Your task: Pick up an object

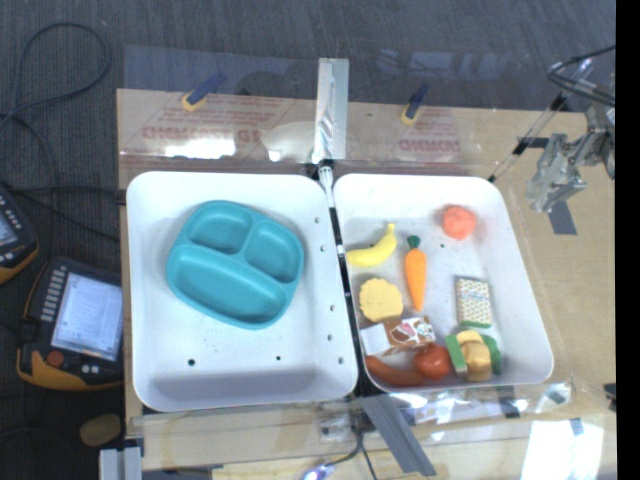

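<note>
Left bin (150, 368): white, holding a teal divided plate (236, 262)
Right bin (520, 268): white
Banana (372, 250): yellow
Carrot (415, 276): orange — green top
Ball (459, 221): coral-pink
Tomato (434, 362): red
My hand (556, 183): grey metal
Worktop (580, 298): tan

The gripper (556, 190) hangs at the far right of the camera view, upper part. Its metal parts look blurred.

I can read nothing for certain here. The clear sheet (300, 133) behind my bins carries red printed lettering, mirrored and blurred past reading. The small carton (408, 332) shows a printed label, likewise illegible.
</note>
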You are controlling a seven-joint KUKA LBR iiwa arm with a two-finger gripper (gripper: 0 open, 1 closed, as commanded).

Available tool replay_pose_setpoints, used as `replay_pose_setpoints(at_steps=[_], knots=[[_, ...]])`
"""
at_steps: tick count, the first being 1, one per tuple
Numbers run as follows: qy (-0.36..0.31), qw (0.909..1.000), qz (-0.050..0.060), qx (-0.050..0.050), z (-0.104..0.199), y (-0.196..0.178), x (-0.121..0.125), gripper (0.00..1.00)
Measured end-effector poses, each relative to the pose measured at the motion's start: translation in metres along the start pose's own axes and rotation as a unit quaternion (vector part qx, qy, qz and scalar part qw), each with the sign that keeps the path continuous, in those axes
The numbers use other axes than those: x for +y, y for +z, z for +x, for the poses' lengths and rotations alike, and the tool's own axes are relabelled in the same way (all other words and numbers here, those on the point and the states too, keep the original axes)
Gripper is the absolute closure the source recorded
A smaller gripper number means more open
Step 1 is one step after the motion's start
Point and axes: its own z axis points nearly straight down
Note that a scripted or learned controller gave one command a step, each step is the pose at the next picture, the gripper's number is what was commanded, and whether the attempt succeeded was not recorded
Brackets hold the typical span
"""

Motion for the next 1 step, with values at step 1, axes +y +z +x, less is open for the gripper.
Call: replay_pose_setpoints(at_steps=[1], knots=[[0.049, 0.9988, 0.000, 0.000, 0.0018, -0.0404, -0.0004, 1.00]])
